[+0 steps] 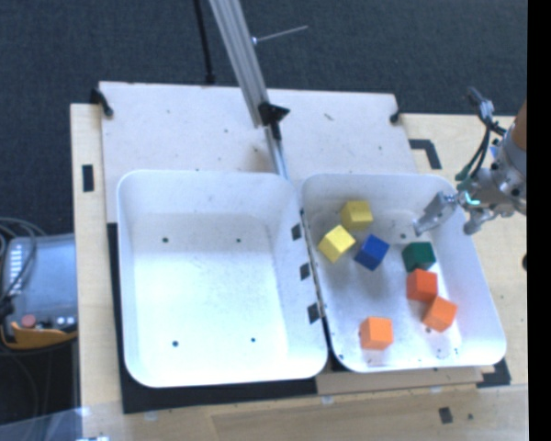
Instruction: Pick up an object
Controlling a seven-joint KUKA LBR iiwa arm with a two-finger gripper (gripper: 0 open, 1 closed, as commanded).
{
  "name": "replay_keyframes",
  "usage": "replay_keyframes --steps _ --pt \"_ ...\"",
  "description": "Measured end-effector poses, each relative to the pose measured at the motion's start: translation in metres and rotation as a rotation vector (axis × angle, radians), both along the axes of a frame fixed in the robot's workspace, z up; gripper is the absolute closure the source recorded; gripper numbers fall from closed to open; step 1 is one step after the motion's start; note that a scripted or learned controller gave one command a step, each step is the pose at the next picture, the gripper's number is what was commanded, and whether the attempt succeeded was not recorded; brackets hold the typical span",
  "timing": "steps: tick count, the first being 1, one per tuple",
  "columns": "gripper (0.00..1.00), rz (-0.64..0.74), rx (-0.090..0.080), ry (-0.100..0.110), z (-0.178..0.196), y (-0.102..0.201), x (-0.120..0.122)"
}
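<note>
The right bin (349, 191) holds several small cubes: two yellow ones (356, 213) (337, 243), a blue one (372, 251), a green one (419, 254), a red-orange one (421, 285) and two orange ones (440, 313) (376, 332). My gripper (453, 216) hangs over the bin's far right rim, just above and to the right of the green cube. Its fingers stand open with nothing between them.
The left bin (129, 246) lies beside the right one, sharing a middle wall. A slanted metal pole (243, 58) rises from behind the bins. Cables and a grey device (37, 288) sit off the bench's left edge.
</note>
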State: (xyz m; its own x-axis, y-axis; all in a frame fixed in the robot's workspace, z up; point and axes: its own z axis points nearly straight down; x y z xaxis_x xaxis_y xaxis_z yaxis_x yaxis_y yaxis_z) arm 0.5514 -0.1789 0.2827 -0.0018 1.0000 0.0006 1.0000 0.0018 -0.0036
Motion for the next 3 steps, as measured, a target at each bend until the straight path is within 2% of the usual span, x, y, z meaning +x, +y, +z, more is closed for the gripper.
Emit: replay_keyframes --steps 1,2,3 --pt "0.00 0.000 -0.001 -0.005 0.002 0.000 0.001" --pt "0.00 -0.003 -0.001 0.001 -0.059 -0.002 0.006" --pt "0.00 -0.006 -0.001 0.000 -0.102 -0.002 0.008"
